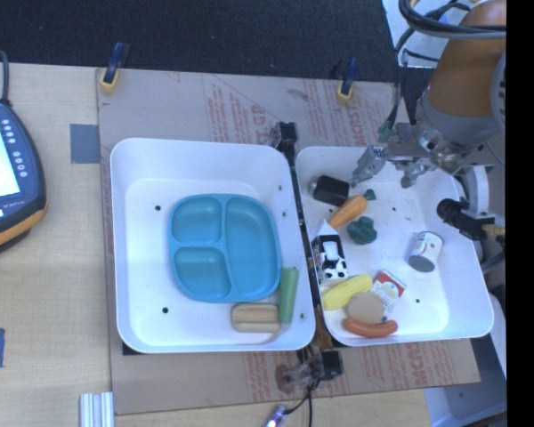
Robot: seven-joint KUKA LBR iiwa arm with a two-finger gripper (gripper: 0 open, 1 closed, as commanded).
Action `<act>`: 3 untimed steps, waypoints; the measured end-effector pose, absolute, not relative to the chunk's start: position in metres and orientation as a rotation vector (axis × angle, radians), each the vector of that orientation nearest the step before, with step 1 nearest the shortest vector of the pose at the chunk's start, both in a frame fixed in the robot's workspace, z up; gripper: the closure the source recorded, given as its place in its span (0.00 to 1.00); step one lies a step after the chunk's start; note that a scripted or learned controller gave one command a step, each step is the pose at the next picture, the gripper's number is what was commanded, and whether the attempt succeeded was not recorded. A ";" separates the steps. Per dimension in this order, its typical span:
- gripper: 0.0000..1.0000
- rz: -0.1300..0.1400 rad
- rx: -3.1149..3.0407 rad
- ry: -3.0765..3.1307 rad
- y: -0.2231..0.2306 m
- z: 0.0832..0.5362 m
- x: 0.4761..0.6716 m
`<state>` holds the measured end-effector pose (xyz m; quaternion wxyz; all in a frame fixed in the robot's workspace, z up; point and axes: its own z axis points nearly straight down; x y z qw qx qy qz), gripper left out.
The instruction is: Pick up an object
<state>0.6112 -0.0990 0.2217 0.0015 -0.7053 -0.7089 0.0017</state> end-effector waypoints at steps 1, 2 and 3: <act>0.00 0.009 -2.213 -2.225 -0.102 0.098 0.608; 0.00 0.032 -2.194 -2.212 -0.104 0.090 0.651; 0.00 0.007 -2.212 -2.226 -0.103 0.091 0.558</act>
